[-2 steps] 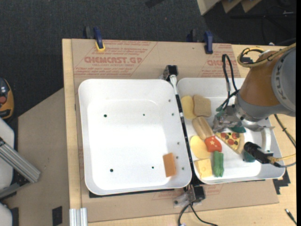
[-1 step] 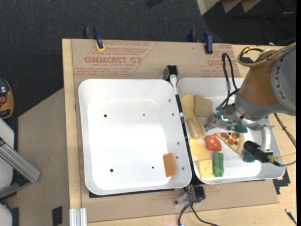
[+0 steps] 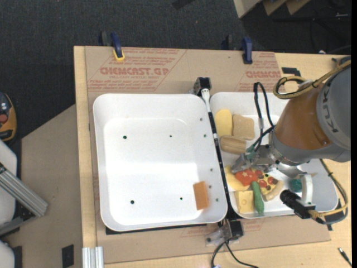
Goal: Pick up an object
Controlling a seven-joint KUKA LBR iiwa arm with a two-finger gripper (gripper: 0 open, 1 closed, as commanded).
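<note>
The bench [image 3: 167, 66] is a brown board that runs across the middle of the frame, with two blue clamps along its upper edge.

The left bin [image 3: 150, 121] takes up the centre-left of the frame. One small orange block [image 3: 201, 195] lies flat on the bin floor near its lower right corner, well apart from everything else.

The right bin [image 3: 223, 100] stands just beside the left one, their rims touching along the middle of the frame. It holds a heap of toy food. A yellow piece [image 3: 223, 121] and a tan slice [image 3: 242, 127] lie side by side at the upper left of that bin. A tan roll [image 3: 232, 144] lies just below them. Further down are a red piece [image 3: 247, 177], a pale yellow wedge [image 3: 244, 200] and a green stick [image 3: 257, 197], packed close together and touching in places.

The gripper [image 3: 252, 159] is low over the heap, between the tan roll and the red piece. Its metal tips sit among the items; whether they are spread or closed cannot be told, and no item is clearly seen between them.

The arm [image 3: 312, 121] fills the right of the frame, with its orange band above the wrist and black cables looping over it.
</note>
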